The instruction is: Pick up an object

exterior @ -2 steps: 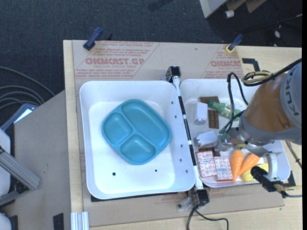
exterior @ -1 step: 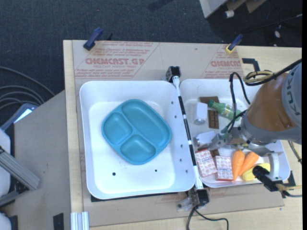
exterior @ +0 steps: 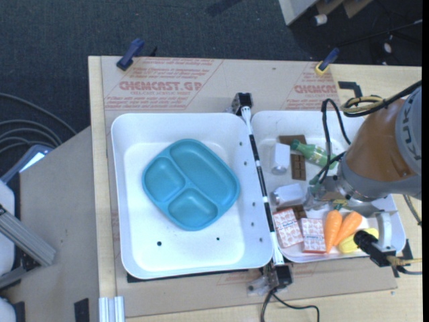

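Down in the right bin (exterior: 268,123), the pickable clutter sits bunched together: two orange carrots (exterior: 340,227) side by side near the front, a yellow piece (exterior: 348,245) just beneath them, and two red-and-white patterned packets (exterior: 299,230) lying flat to their left. Further back there's a brown block (exterior: 295,154), a small white cup-like item (exterior: 281,157) touching its left side, and a green bottle (exterior: 314,153) lying tilted across it. A pale grey-white object (exterior: 289,194) sits between the block and the packets.

The gripper (exterior: 320,194) is low over the middle of that pile, just above the carrots, but the arm (exterior: 385,149) covers most of it, so whether it is apart or closed simply can't be made out, and nothing is visibly gripped. The arm's bulk also hides the bin's right side.

Over in the left bin (exterior: 127,200), a blue divided tray (exterior: 190,183) lies flat, three compartments up.
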You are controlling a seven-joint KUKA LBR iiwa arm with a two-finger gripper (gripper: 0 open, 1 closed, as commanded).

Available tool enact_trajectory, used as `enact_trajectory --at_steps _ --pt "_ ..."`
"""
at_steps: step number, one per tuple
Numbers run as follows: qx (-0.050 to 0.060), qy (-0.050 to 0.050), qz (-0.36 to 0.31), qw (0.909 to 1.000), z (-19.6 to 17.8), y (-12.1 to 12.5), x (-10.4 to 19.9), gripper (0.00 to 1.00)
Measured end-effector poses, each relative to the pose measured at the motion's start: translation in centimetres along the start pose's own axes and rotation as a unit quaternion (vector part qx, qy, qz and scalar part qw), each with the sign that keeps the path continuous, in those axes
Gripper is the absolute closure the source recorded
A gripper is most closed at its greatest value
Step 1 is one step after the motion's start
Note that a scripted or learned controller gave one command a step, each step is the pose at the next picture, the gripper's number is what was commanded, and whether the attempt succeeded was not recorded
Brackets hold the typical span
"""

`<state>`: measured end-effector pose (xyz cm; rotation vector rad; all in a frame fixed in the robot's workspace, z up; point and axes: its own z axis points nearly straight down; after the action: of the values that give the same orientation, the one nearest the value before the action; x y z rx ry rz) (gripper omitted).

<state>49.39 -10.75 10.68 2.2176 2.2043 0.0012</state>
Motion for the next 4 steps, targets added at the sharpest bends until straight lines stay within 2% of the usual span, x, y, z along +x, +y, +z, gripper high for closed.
enact_trajectory --at_steps 1,2,3,4 --pt "0.000 -0.001 0.000 1.0000 0.0 0.0 -0.1 0.00" --pt "0.005 0.005 -0.003 1.0000 -4.7 2.3 -3.3 0.00" --pt "0.006 0.005 -0.004 1.0000 2.2 7.0 -0.4 0.00" --pt "0.007 0.005 -0.004 1.0000 2.4 12.3 -0.8 0.00"
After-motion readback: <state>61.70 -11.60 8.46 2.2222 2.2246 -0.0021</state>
